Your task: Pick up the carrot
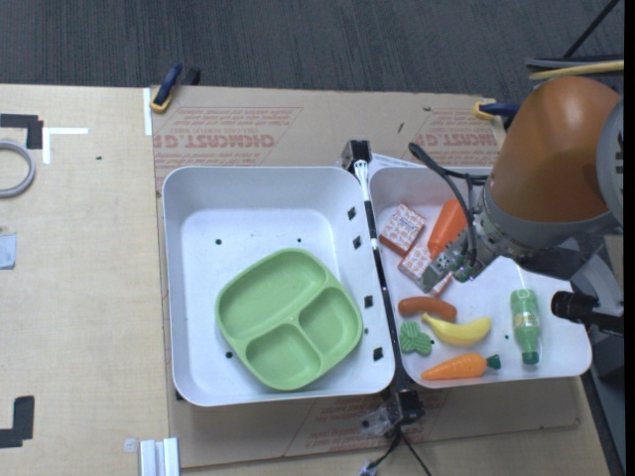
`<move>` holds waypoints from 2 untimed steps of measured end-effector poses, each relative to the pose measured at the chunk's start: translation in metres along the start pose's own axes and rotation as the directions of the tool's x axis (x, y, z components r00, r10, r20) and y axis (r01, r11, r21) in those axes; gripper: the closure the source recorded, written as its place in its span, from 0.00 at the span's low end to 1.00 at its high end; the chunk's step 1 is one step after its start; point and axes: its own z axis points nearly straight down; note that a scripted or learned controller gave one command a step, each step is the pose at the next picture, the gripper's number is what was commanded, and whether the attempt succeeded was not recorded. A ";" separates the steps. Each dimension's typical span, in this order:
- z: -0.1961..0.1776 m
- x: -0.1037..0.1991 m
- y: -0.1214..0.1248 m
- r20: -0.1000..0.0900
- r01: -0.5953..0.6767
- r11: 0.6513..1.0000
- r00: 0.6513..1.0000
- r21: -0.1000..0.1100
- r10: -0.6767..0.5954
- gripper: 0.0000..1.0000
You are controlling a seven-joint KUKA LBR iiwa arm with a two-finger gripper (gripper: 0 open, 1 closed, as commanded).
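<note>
The carrot (454,368), orange with a green top at its right end, lies flat along the near edge of the right bin (566,360). My gripper (448,265) hangs low over the middle of that bin, above a small red-and-white box (415,263). The gripper is well behind the carrot, with a yellow banana (459,330) and a reddish sausage (427,307) lying between them. The arm's orange band (556,152) covers the bin's back right part.
A second red-and-white box (402,227) and an orange wedge-shaped item (445,225) lie at the back of the right bin. A green bottle (525,326) lies at its right, a green leafy toy (416,340) near the divider. The left bin (198,216) holds a green divided plate (289,317).
</note>
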 end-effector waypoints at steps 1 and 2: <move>0.000 -0.034 -0.034 0.003 0.235 0.972 0.972 -0.002 -0.235 1.00; 0.057 0.085 0.051 0.000 0.112 0.994 0.994 -0.001 -0.112 1.00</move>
